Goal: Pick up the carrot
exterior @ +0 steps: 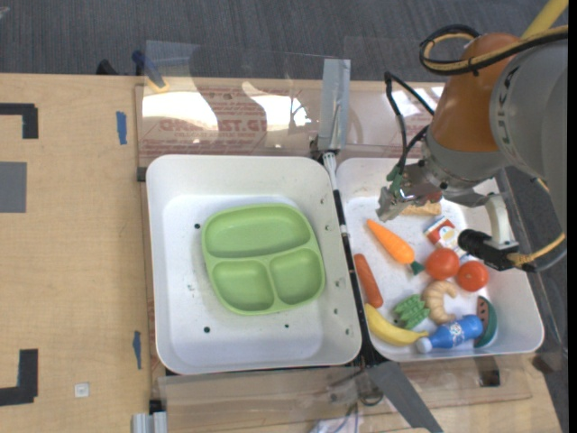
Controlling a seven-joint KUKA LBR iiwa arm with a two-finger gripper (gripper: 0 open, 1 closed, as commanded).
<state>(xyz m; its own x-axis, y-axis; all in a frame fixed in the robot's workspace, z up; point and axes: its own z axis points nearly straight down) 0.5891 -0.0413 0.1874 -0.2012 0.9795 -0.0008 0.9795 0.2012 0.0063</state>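
Note:
The carrot (390, 240), orange with a small green top at its lower right end, lies at a slant in the upper left part of the right bin (532, 318). My gripper (398, 200) hangs just above and behind the carrot's thick end, near the bin's back left corner, with a short gap between them. A pale yellow toy (420, 209) lies right beside the gripper, partly hidden by it. The grey arm with its orange band reaches in from the upper right.
In the right bin lie a red sausage-shaped toy (367, 280), two tomatoes (442, 262), a red and white carton (441, 232), a banana (391, 326), a blue bottle (454, 333) and other toy food. The left bin (171, 242) holds a green divided plate (261, 258).

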